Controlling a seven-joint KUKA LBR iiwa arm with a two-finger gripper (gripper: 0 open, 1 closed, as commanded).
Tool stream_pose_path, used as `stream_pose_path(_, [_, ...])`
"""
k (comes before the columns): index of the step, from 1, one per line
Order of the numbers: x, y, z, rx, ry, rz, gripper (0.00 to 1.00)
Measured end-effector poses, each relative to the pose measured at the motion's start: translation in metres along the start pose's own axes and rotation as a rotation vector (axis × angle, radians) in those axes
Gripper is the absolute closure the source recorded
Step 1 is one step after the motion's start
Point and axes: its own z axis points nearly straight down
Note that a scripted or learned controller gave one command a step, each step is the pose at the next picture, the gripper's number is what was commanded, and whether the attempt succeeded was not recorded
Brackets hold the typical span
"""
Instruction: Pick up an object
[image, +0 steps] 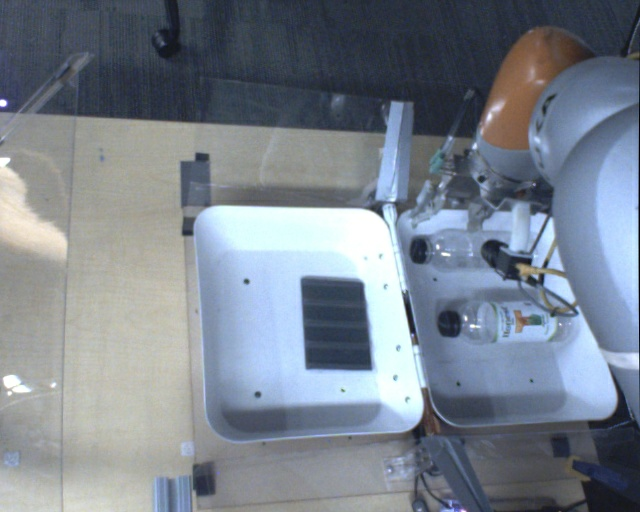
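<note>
- Desk (110, 330): we record a pale wood-grain top carrying both bins.
- Left bin (225, 330): white, shallow, with rounded corners; we note small dark holes dotted over its floor.
- Dark ribbed panel (336, 322): rectangular, set at the middle of the left bin's floor.
- Right bin (520, 395): white, touching the left bin along their shared edge.
- Clear sheet (40, 250): we list a transparent panel over the desk's left part, catching glare.
- Dark carpet (280, 45): beyond the desk's far edge.
</note>
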Motion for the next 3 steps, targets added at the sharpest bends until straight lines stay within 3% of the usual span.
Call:
stream_pose_path(1, [0.032, 0.000, 0.002, 0.002, 0.000, -0.267, 0.00])
stream_pose_path(2, [0.091, -0.006, -0.003, 0.001, 0.001, -0.486, 0.00])
stream_pose_path(3, [0.170, -0.061, 0.077, 0.005, 0.003, -0.567, 0.00])
